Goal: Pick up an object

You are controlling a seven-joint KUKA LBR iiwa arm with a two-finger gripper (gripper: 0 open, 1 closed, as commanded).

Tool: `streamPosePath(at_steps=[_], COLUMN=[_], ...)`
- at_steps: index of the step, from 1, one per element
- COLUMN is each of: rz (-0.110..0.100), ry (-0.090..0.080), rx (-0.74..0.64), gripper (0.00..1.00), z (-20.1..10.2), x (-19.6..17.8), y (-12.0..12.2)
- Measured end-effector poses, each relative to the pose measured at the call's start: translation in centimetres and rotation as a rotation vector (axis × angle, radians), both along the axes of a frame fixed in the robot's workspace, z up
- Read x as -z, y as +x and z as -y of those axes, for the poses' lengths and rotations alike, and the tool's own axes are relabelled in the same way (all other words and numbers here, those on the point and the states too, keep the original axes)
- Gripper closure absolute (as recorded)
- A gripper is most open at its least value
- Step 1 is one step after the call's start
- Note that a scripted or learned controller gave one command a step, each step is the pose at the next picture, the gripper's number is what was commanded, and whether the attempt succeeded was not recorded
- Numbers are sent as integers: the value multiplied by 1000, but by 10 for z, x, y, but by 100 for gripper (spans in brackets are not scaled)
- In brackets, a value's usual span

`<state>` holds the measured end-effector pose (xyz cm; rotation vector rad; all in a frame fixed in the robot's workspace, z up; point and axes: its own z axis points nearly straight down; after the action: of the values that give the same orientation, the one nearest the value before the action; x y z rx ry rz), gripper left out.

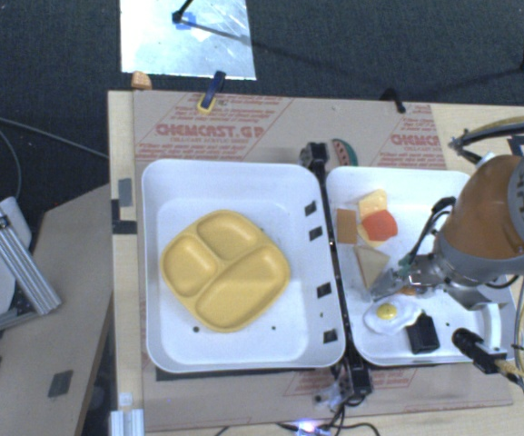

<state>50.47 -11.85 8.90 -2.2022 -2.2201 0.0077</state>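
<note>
In the camera view, the gripper (396, 282) sits low in the right bin (443, 182), at the frame's lower right, its tip over the lower edge of a tan wedge (369, 263). How far it is open cannot be told, and nothing is visibly held. The closest candidate, a fried egg toy (390, 315), lies just below the tip; a black block (421, 334) lies down-right, and a red piece (380, 226) above. The yellow divided plate (225, 269) sits in the left bin (166, 184).
</note>
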Motion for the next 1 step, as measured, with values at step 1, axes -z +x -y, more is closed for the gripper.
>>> streamPosePath(at_steps=[1], rz=[22], ry=[-5], rx=[-2], gripper=[0], z=[-52], x=[-100], y=[-6])
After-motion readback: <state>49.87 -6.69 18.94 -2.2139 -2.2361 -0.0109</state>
